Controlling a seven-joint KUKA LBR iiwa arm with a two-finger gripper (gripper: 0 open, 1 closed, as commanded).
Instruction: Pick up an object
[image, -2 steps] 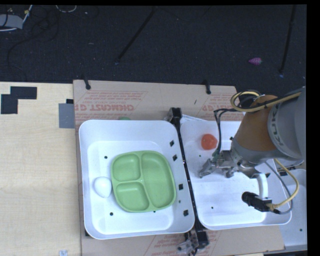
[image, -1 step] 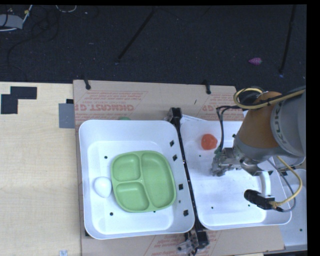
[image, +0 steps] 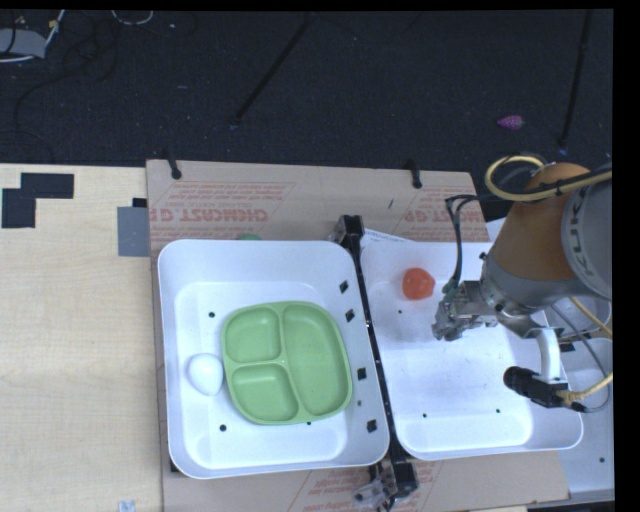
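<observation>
Bench with two shallow white bins side by side on a cardboard sheet (image: 300, 200). The left white plastic bin (image: 180, 300) carries a light green plastic plate with three compartments (image: 287, 362), lying flat near the middle. A small white round object like an egg (image: 206, 373) lies just beside the left edge of this plate, touching or almost touching it; which one I cannot tell.

The right white bin (image: 460, 420) holds a small orange-red round object (image: 418, 283) in its upper part, on the bin floor. The grey arm with orange band (image: 540, 240) comes in from the right side. Its metal two-finger gripper (image: 450, 322) is low over the right bin, just beside the orange-red object, a little below and right of it, and apart from it. Whether they are apart or together I cannot tell, because that part is small and dark. Nothing is seen between them.
</observation>
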